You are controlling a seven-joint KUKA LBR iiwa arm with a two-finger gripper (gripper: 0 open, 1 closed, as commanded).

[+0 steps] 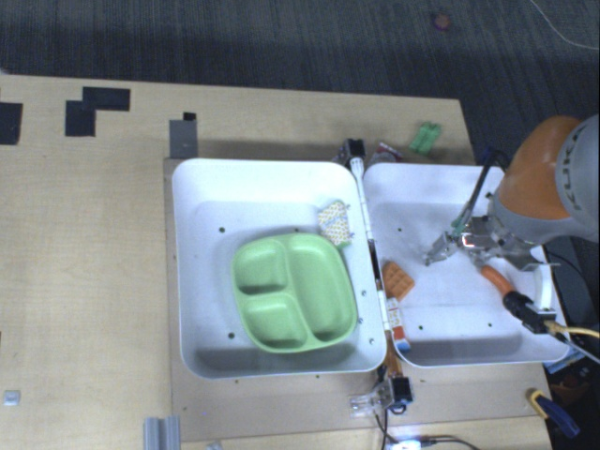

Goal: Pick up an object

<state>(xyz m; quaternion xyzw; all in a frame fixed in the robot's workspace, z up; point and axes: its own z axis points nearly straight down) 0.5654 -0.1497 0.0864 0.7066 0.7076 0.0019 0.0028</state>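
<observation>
Item 1, likeliest pick: an orange-brown block (397, 279), lying on the floor of the right bin (422, 195), close to the wall that bin shares with its neighbour. From the end effector (433, 254) I read it as lying toward the camera view's left and a little nearer the view's bottom edge, near but apart. The block was squat and set on a slant. I judged its longer side to run from upper left to lower right, though only faintly. I could not tell whether the end effector was spread or pressed together, and I saw nothing held in it.

Item 2: an orange stick-like thing (497, 277), same bin, on the far side of the end effector from the block, partly under the arm.

Item 3: left bin (202, 251), holding a green divided plate (295, 291) with three bare compartments, and a pale patterned scrap (334, 220) touching the plate's upper right rim.

Item 4: a small green object (427, 137) on the bench (84, 270), beyond the right bin.
</observation>
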